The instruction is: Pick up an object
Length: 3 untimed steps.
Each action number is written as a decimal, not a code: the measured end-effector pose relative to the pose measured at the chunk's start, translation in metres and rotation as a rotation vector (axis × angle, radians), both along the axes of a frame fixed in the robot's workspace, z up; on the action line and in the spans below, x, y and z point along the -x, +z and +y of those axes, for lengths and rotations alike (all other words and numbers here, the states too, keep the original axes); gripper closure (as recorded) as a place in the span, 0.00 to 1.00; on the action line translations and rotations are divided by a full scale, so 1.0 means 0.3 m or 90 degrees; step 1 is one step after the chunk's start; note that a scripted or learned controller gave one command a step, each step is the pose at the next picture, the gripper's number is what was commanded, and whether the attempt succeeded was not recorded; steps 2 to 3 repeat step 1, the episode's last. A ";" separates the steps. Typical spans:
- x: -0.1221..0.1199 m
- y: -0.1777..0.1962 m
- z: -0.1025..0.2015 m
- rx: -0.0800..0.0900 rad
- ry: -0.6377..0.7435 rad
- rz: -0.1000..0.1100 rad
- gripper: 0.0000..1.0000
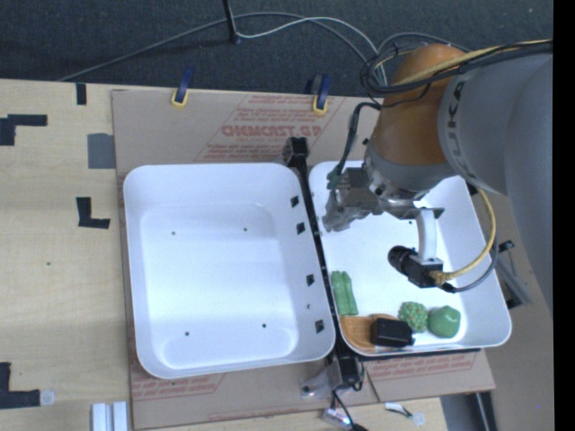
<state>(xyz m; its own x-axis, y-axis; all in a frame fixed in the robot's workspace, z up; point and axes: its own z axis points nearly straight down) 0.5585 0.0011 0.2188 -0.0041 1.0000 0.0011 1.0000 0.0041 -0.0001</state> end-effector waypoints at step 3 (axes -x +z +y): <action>0.014 -0.017 0.154 0.000 0.000 0.001 1.00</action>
